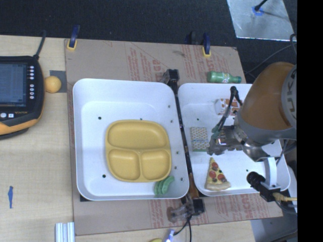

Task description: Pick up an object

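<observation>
The gripper (216, 146) hangs low in the right bin (202, 92), just above the pizza slice (217, 175) and beside a patterned square (199, 137). Its state cannot be told. Step judged: approach; a descent onto one object comes next.

Open room in the left bin's margins; the right bin is crowded.

In the left bin (86, 135) a yellow divided plate (137, 149) takes the middle and a green toy (164, 186) sits at the near right corner, leaving bare floor along the far and left walls. In the right bin (199, 105) the arm (267, 110) overhangs the right half, its hand (218, 144) low beside a patterned square (199, 137) near the left wall; a pizza slice (217, 175) lies by the near edge. On the worktop behind that bin's far wall lies a green bottle (224, 77).
</observation>
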Tool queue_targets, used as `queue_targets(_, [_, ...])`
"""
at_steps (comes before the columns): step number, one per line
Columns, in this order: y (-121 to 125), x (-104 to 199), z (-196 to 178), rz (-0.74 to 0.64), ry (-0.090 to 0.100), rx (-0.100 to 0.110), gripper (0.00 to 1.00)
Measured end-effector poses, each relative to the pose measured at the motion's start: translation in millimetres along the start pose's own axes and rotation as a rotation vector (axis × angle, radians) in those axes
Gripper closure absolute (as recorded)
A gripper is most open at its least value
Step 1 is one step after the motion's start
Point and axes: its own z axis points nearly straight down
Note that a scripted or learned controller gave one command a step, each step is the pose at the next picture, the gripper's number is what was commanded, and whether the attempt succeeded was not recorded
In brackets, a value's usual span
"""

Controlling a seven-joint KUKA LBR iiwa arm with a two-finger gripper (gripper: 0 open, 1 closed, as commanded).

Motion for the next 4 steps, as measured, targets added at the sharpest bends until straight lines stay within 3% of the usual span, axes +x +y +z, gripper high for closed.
queue_targets(1, [-0.1,-0.6,0.0,0.001,-0.001,0.0,0.0])
queue_targets(2, [-1.3,-50.0,69.6,0.002,-0.002,0.001,0.0])
queue_targets(3, [-1.0,-44.3,100.4,0.0,-0.001,0.001,0.0])
queue_targets(4, [-0.3,-45.2,89.9,-0.002,-0.001,0.001,1.0])
